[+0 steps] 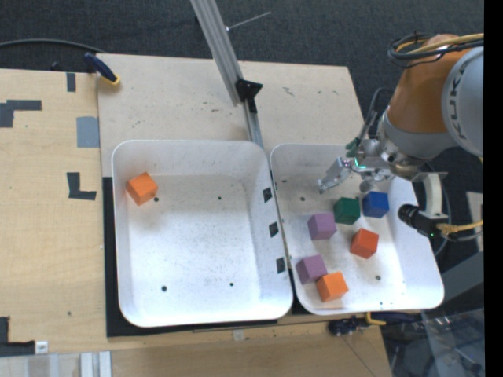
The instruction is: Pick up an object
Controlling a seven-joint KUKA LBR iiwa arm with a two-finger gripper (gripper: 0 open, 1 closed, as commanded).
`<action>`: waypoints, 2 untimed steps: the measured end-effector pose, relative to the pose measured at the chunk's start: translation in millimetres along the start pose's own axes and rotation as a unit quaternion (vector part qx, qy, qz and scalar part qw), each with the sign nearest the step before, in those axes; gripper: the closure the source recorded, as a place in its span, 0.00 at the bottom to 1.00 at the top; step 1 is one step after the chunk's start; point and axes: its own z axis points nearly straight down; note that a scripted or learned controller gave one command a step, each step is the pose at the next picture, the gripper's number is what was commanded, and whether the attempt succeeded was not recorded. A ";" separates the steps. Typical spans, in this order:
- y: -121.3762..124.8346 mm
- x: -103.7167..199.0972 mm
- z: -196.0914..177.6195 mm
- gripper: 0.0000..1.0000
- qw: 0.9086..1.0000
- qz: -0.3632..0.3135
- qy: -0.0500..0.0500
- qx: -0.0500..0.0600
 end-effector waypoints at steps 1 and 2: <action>1.0 -0.2 -2.9 0.00 1.000 0.000 -0.001 -0.002; -5.7 1.4 42.6 0.00 1.000 0.000 -0.001 0.000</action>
